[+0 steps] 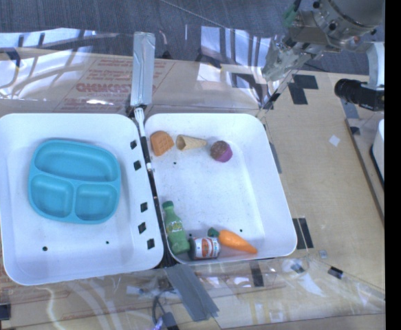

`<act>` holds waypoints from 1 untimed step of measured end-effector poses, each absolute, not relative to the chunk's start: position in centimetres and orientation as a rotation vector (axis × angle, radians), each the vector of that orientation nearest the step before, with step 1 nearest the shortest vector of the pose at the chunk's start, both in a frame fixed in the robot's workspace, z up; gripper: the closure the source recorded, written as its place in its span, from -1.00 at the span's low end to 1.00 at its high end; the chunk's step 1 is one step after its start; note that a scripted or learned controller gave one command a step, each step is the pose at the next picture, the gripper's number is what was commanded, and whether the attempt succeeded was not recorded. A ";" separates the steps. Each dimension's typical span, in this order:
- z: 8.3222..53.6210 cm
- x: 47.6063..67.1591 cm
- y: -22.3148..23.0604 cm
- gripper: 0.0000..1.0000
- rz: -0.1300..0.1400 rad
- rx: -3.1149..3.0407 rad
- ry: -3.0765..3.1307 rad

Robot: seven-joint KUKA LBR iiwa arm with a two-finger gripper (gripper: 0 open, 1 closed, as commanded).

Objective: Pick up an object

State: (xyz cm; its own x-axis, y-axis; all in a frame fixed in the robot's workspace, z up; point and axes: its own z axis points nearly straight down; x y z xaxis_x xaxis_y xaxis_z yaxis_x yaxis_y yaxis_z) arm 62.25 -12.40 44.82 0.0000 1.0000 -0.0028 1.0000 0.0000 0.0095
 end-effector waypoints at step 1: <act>44.2 63.0 2.4 1.00 0.001 2.207 2.240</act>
State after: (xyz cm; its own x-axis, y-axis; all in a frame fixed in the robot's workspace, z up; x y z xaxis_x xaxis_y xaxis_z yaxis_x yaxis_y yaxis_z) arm 62.95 2.38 44.15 -0.0150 0.9999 0.0028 0.9999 0.0150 -0.0015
